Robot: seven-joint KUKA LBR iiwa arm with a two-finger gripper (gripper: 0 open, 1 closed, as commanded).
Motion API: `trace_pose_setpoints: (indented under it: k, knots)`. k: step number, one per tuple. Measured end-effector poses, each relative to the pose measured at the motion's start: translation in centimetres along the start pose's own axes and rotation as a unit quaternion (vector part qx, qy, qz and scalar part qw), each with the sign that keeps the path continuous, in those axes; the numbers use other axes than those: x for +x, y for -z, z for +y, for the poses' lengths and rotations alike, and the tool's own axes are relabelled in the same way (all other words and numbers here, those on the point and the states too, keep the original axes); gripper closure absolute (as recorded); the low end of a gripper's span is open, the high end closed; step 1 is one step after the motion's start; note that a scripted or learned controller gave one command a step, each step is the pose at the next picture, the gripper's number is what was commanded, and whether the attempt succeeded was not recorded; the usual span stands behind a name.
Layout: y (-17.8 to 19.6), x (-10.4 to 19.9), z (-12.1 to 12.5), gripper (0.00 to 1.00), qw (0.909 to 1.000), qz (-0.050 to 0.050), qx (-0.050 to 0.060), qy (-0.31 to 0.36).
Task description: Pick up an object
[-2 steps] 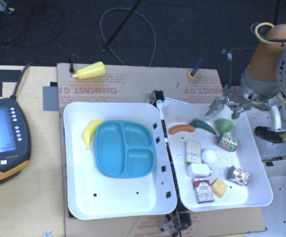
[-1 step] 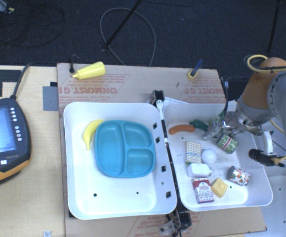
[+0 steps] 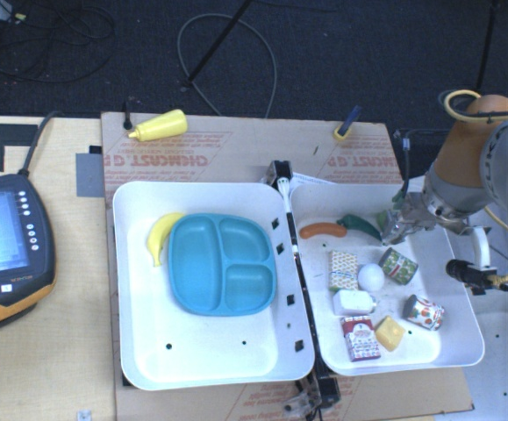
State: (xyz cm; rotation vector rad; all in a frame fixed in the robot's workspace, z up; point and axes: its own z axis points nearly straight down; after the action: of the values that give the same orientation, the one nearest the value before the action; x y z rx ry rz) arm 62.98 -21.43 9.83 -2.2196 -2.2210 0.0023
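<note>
Right bin (image 3: 464, 349) is where the pickings are: an orange sausage (image 3: 322, 230) lies near its upper left, a dark green piece (image 3: 359, 224) just beside it to the right. Below those, a patterned packet (image 3: 343, 270) with a white egg (image 3: 371, 277) touching its right side, and a green can (image 3: 399, 266) tilted just right of the egg. Under them a white block (image 3: 354, 302), then a red carton (image 3: 360, 338) with a yellow wedge (image 3: 389, 332) against it, and a red-and-white can (image 3: 424, 312) on its side toward the right wall.

The claw (image 3: 400, 226) is down at the bin's upper right, low over the floor just right of the green piece and above the green can. Nothing visible between its fingers, and whether they're wide or narrow I can't tell from up here. The arm (image 3: 464, 160) comes in from the right, orange band on top.

Over in the left bin (image 3: 148, 340): a blue divided plate (image 3: 221, 264) in the middle, a banana (image 3: 160, 235) tucked against its left edge.

On the surface (image 3: 236, 152) behind the bins, a yellow bottle (image 3: 160, 126) lies on its side, and a blue-and-yellow clip (image 3: 347, 124) sits at the back right. Far left, a pendant (image 3: 8, 248) with its screen lit
</note>
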Motion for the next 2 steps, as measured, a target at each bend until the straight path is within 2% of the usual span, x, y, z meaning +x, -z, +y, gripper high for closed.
trace_pose_setpoints:
  k: [1, 2]
  knots:
    - [-0.1, 0.0, 0.0, 0.0, 1.0, 0.0, 0.001, 0.0]
    - [-1.1, 3.6, -4.8, 0.0, 1.0, 0.001, 0.002, -0.002]
